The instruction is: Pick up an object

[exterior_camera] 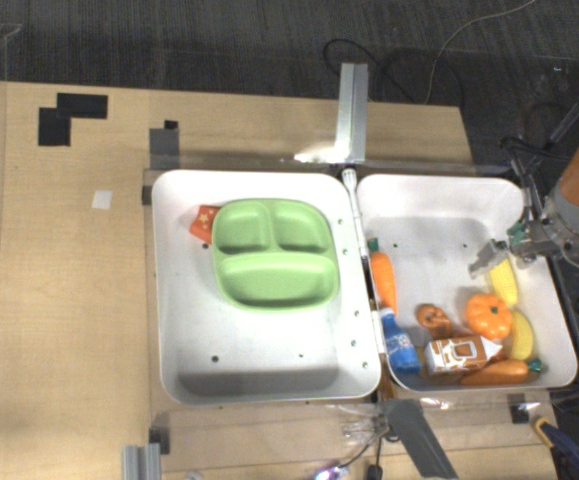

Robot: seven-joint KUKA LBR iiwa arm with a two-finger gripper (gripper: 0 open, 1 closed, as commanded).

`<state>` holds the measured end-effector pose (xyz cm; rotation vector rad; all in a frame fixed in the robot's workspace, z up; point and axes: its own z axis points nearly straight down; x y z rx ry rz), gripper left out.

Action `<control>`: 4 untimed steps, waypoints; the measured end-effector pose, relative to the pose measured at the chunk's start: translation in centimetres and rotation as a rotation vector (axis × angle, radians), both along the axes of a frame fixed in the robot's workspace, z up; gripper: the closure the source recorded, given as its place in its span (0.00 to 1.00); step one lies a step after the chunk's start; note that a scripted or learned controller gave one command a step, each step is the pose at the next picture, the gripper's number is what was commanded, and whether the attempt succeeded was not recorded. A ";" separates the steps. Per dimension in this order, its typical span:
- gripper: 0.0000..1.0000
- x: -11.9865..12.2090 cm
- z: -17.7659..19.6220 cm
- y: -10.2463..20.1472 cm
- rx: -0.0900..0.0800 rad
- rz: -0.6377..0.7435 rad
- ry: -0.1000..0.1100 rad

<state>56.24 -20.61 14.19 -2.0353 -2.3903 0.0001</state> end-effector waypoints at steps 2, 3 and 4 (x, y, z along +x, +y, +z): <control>0.00 3.0 -5.4 0.7 -0.003 -0.200 -0.013; 1.00 3.3 -4.6 0.9 0.000 -0.194 -0.015; 1.00 6.8 5.9 4.0 -0.002 -0.409 -0.002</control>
